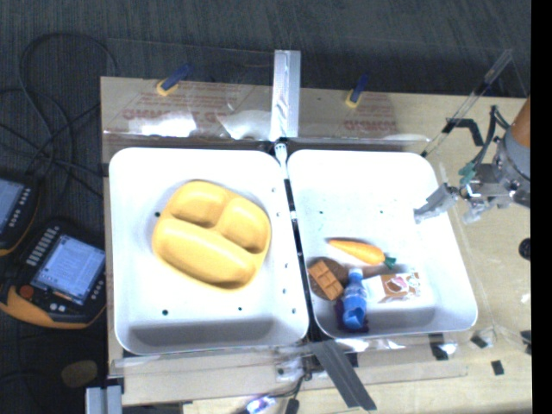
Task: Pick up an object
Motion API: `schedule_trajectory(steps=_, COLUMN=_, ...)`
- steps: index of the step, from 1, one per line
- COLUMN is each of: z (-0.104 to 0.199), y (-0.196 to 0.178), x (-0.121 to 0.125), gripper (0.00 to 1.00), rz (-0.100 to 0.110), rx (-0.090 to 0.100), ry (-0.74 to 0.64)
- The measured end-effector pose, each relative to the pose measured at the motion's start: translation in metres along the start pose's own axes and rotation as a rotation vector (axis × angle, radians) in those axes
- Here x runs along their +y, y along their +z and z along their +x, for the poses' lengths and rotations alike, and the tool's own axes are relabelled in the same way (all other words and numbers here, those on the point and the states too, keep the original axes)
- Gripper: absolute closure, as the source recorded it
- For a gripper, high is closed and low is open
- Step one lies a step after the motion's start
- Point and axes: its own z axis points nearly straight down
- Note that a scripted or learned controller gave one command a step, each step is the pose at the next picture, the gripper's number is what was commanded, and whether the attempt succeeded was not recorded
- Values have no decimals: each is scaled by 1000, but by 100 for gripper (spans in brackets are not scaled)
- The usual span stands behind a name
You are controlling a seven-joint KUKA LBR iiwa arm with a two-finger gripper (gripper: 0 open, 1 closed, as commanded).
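Hovering at the right edge of the right bin (448, 231), the pincer (448, 198) is sitting above the rim, with one grey finger (429, 205) angling down toward the bin's upper right corner. I am seeing nothing between its fingers, and I cannot tell from this angle whether they are spread or pressed together. Behind it, the wrist hardware (493, 184) is trailing off to the right, with thin cables (470, 110) running up and away.

I am looking at four things lying clustered in the near part of the right bin, well apart from the pincer. An orange carrot-shaped toy (355, 249) is lying across the middle; just below it a brown waffle-like block (324, 278) is resting beside a blue bottle (354, 301), and a small printed carton (398, 285) is lying just right of the bottle's cap.

I am seeing a big yellow bread-shaped object (212, 232) taking up the middle of the left bin (129, 231).

Both bins are sitting side by side on the wooden surface (500, 317). Off to the left, on the dark floor, an orange-edged control pendant (56, 270) is lying with its screen lit.
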Motion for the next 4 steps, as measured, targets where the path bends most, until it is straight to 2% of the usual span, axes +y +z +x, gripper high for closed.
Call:
schedule_trajectory(steps=1, z=47, y=157, x=16, gripper=0, rz=1, rx=1, ry=-99)
schedule_trajectory(steps=2, z=46, y=148, x=16, gripper=100, rz=2, rx=2, ry=-98)
schedule_trajectory(steps=3, z=46, y=148, x=16, gripper=0, rz=2, rx=2, ry=-98)
schedule_trajectory(steps=4, z=95, y=174, x=-15, gripper=0, rz=-19, rx=-9, ry=-130)
